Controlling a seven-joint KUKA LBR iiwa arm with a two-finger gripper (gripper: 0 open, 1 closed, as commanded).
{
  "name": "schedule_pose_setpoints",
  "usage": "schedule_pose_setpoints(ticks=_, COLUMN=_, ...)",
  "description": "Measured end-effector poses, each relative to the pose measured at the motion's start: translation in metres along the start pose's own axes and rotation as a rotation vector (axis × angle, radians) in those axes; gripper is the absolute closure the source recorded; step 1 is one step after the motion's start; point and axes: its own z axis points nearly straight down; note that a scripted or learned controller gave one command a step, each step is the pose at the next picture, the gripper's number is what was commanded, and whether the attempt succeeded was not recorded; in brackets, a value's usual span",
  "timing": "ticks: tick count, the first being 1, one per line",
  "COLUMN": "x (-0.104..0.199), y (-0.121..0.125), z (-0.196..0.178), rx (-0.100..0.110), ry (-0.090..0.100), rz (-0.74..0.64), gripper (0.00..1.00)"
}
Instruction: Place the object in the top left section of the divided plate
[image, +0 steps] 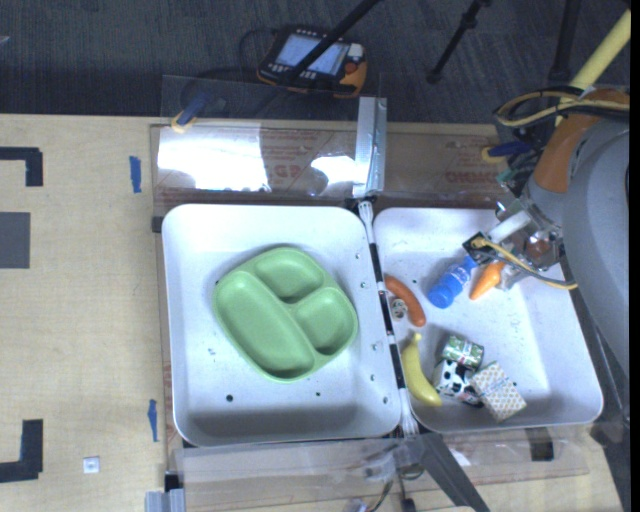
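Observation:
The green divided plate (285, 312) lies tilted in the left bin (190, 250), with one large section and two smaller ones, and nothing in any of them. My gripper (497, 256) hangs over the upper part of the right bin (560, 350). Directly below it lie an orange carrot-like piece (484, 283) and a blue bottle (451, 285) with a white cap. Whether the gripper touches either one is unclear.
Also in the right bin are a red-brown sausage (406, 300) by the divider, a yellow banana (418, 372), a green can (463, 352), a black-and-white spotted toy (453, 380) and a patterned block (498, 390). The metal divider (380, 290) runs between the bins.

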Motion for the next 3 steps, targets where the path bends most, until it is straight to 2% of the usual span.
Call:
schedule_pose_setpoints(ticks=1, x=-0.001, y=0.004, z=-0.007, rx=0.001, ry=0.008, rz=0.144, gripper=1.00)
schedule_pose_setpoints(ticks=2, x=-0.008, y=0.006, z=-0.028, rx=-0.010, ry=0.012, rz=0.193, gripper=1.00)
schedule_pose_setpoints(ticks=3, x=-0.010, y=0.004, z=-0.012, rx=-0.016, ry=0.025, rz=0.123, gripper=1.00)
